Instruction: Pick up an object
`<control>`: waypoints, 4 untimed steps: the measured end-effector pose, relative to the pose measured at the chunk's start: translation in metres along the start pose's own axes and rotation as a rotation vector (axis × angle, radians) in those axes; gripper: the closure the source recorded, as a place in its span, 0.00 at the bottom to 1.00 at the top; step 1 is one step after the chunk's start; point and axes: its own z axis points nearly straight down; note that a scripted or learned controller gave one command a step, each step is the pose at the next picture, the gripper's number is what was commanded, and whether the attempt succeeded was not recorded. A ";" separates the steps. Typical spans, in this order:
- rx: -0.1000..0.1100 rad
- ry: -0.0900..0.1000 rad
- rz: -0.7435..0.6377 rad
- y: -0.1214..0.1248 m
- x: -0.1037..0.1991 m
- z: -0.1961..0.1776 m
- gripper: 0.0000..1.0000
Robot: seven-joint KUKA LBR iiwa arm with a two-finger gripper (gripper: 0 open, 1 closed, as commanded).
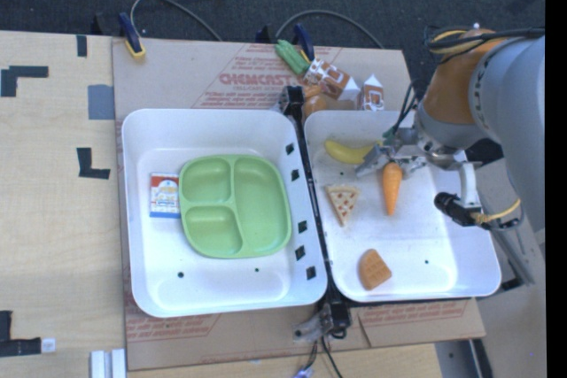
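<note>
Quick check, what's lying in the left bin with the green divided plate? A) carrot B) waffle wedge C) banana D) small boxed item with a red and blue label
D: the small box lies against the left edge of the green plate in the left bin, while the banana, carrot and waffle wedge all lie in the right bin.
</note>
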 end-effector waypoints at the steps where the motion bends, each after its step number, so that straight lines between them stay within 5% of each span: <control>1: 0.003 0.003 -0.001 0.002 -0.002 0.000 0.00; 2: 0.004 0.003 -0.001 0.017 -0.007 0.001 0.00; 4: 0.001 0.000 0.000 0.004 0.002 0.000 0.00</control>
